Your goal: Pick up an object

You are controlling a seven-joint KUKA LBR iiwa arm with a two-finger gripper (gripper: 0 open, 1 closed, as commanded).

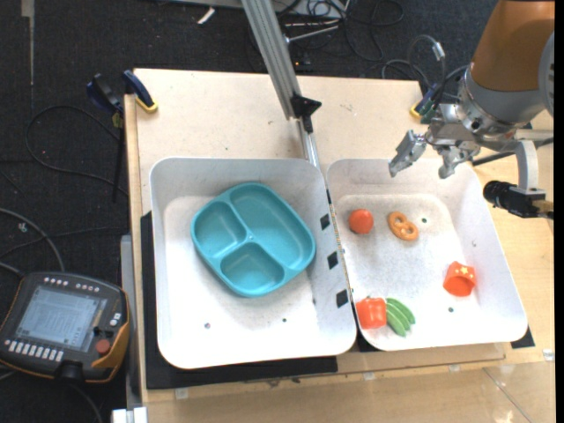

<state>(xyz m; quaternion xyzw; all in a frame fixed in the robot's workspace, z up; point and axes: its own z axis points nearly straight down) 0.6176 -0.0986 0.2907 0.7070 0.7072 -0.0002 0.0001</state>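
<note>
A: Going left to right, what are you seeing from the gripper [425, 157]?

B: You are looking at fingers [403, 159] that are standing wide apart and gripping nothing, hanging over the far rim of the right bin [493, 263]. Well off to their left, the teal divided tray [253, 238] is lying in the left bin [176, 324]; it is probably stiff plastic, and too broad for you to span.

A: And nearer?

B: Below the fingers and slightly left, the small red-orange ball [360, 221] is sitting apart from everything. It is likely light and smooth, so it may roll as you are closing. Just below the fingers, the pretzel-shaped piece [403, 226] is lying flat; you could pinch across its outer loop, though it looks thin.

A: Further down?

B: The red pepper piece [371, 312] and green piece [399, 316] are touching each other at the near rim, awkward to separate. Down to the right, the orange cup-like piece [459, 278] is lying alone, seemingly light; you could be taking it across its body.
</note>
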